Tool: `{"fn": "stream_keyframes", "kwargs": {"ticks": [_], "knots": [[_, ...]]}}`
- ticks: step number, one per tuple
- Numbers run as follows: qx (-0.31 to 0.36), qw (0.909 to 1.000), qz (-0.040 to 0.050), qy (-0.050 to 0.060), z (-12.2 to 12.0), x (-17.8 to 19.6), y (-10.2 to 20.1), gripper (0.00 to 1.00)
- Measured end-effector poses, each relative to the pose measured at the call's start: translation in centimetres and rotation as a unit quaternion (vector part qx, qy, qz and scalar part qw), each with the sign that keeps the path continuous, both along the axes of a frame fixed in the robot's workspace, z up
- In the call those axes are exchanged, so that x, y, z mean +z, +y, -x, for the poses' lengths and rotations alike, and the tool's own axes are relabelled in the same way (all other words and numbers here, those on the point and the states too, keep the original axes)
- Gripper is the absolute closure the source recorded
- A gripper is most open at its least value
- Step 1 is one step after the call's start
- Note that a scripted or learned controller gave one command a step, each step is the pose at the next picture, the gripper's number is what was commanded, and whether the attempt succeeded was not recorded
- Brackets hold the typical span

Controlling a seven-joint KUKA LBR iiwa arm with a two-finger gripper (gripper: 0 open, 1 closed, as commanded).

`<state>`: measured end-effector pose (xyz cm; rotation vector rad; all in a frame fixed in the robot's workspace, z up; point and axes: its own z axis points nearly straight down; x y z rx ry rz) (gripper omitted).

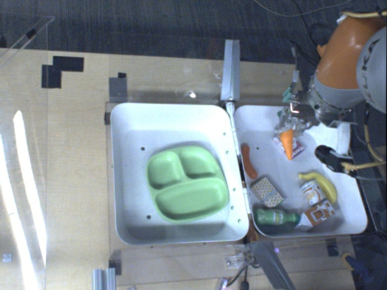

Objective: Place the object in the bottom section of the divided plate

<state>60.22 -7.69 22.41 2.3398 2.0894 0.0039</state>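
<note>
Claw: the claw [291, 124] hangs over the far part of the right bin [261, 128], pointing down. Its opening is hidden at this angle, so I cannot tell how wide it stands or whether it has hold of anything.
Carrot: one orange carrot [288, 144] sits directly under the claw, broad end up against the claw's tip and point towards the near side. It is in the right bin, well apart from the plate.
Divided plate: one green divided plate [152, 175] lies in the left bin [124, 162]. It has three sections, two small on the far side and one large on the near side.
Between carrot and plate: the two bin walls meet here, and one red sausage [248, 161] lies along the right bin's left wall.
Near side of right bin: a chequered packet [266, 191] lies there, with a green bottle [277, 218] on its side just nearer than it.
Right of the carrot: a yellow banana [323, 185] lies there, a small tub [310, 193] touching it and a brown packet [320, 211] just nearer.
Count: two bins, one plate, seven loose things, one of each, all in the right bin.
</note>
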Motion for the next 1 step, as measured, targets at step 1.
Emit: {"fn": "stream_keyframes", "kwargs": {"ticks": [1], "knots": [[0.051, 0.9987, -0.0011, 0.001, 5.71, -3.96, 7.78, 1.00]]}}
